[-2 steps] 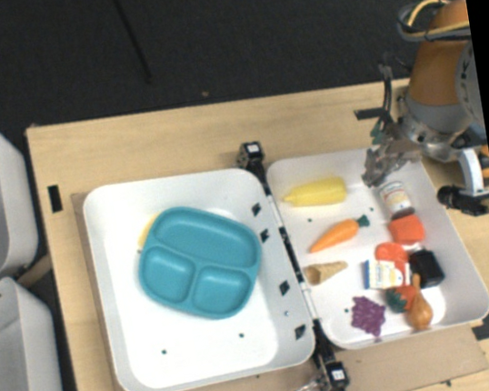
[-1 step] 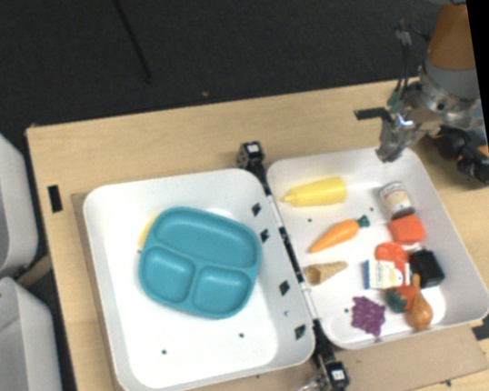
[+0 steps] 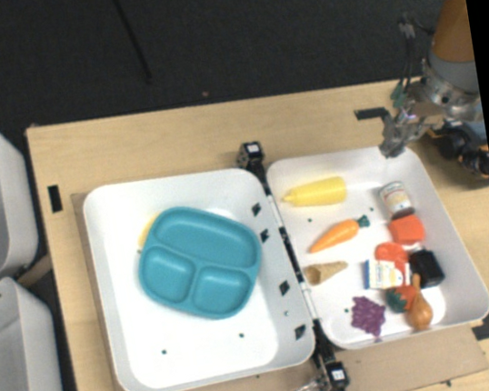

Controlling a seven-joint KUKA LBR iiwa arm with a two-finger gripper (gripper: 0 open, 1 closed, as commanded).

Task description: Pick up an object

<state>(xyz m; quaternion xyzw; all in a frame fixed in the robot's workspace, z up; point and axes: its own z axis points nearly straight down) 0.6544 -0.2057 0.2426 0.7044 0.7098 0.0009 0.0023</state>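
Two white bins on a wooden bench, arm parked up at the far right corner.

Biggest thing first: the left bin has a blue divided plate sitting in it, with something yellow poking out from under its left edge. The right bin holds all the small stuff: a yellow bottle lying on its side near the top, a carrot below it, an ice cream cone under that, then down the right side a little jar, an orange block, a small carton, a black block, purple grapes and a brownish pear. The gripper hangs over the top right corner of that bin, nothing in it as far as I can see; can't tell how far apart the fingers are.
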